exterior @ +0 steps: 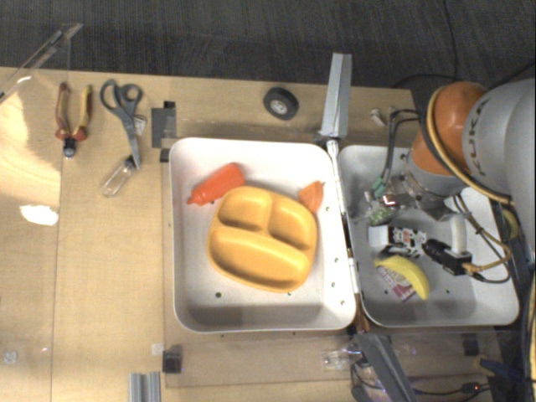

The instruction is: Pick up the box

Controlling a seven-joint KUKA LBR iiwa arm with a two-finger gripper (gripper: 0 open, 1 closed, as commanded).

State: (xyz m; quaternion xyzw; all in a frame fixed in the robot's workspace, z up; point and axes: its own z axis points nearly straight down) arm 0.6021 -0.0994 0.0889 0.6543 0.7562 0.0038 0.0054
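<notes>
While the arm (pixel 494 141) is reaching in from the right, the pincer (pixel 381 208) is hanging over the rear left part of the right bin (pixel 435 318).
Whether the pincer is open or closed cannot be told, as cables and the wrist are blocking that detail, and nothing is visibly sitting in its grip. A small white-and-black printed box (pixel 408 238) is lying on the floor of the right bin, just in front of the pincer and just behind a banana (pixel 406 275). The left bin (pixel 180 249) is carrying a yellow compartment tray (pixel 262 237), with one orange piece (pixel 216 182) at its rear left and another (pixel 312 195) at its rear right. Scissors (pixel 126 115), pliers (pixel 71 115) and a tape roll (pixel 281 102) are lying on the table (pixel 92 291), apart from both bins.
</notes>
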